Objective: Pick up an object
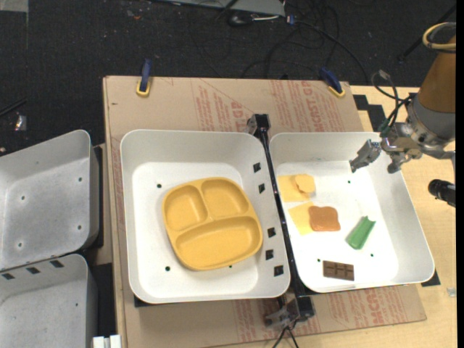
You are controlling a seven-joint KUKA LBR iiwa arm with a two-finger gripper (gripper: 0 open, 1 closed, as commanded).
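Camera view has the pincer [377, 156] spread apart and empty over the right bin's [413, 216] far right corner, while the green block [359, 233] near its right wall looks light, rigid, and best gripped across its narrow sides.

Divided plate [212, 223] in left bin [138, 158]

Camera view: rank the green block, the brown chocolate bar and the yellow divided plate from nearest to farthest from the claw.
1. Green block, right bin, just below the claw.
2. Brown chocolate bar, right bin's front edge.
3. Yellow divided plate, left bin.
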